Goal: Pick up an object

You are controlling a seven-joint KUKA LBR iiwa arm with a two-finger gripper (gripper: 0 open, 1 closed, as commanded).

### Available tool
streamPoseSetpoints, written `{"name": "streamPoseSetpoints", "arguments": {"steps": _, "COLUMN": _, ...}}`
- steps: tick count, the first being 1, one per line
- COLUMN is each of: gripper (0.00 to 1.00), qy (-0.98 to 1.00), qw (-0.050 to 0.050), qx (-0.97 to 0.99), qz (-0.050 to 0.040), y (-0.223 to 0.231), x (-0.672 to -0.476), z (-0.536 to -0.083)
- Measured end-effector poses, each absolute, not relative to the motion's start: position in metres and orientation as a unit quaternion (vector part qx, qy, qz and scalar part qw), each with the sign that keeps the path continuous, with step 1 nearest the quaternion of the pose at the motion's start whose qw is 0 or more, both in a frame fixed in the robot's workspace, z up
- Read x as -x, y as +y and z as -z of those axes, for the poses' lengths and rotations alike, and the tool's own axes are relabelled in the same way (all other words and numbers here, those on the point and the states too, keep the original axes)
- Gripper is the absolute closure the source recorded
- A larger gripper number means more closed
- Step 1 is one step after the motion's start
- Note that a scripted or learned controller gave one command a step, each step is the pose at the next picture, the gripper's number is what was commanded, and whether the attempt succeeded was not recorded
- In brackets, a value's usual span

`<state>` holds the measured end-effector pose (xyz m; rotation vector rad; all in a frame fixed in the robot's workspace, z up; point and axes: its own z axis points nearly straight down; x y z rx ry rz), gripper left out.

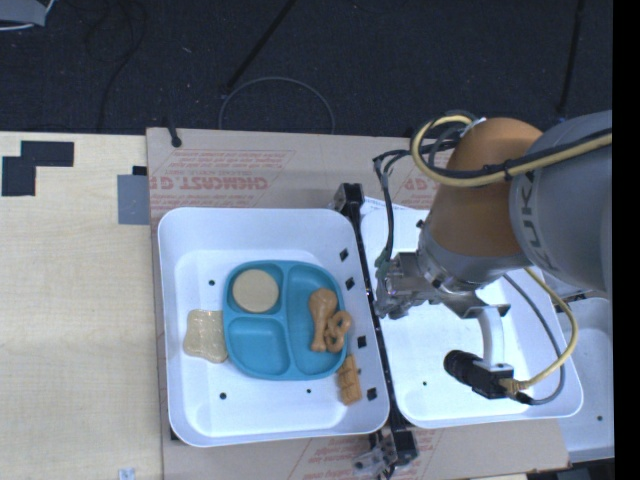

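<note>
From my seat the gripper [392, 293] hangs over the right bin [440, 398] at its left wall, how its grip stands I cannot tell, while the pretzel [328, 320] lies just across that wall in the blue tray [262, 353], long axis running front to back.

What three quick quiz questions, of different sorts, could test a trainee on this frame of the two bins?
1. True or false: the blue tray sits in the left bin.
2. Which item lies in the tray's upper left compartment? A) round tan disc B) pretzel C) fork
3. Fill in: the arm hangs over the ____ bin.

Key:
1. True.
2. A, the round tan disc; the pretzel-like piece is in the tray's right compartment.
3. Right; the right bin lies under it.
</note>
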<state>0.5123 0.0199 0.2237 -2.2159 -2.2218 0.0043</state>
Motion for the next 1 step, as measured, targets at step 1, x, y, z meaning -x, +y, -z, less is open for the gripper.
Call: {"name": "streamPoseSetpoints", "arguments": {"steps": 1, "gripper": 1.00, "qy": -0.708, "qw": 0.002, "qx": 0.706, "qz": -0.0012, "y": 0.0683, "x": -0.5226, "z": -0.2144}}
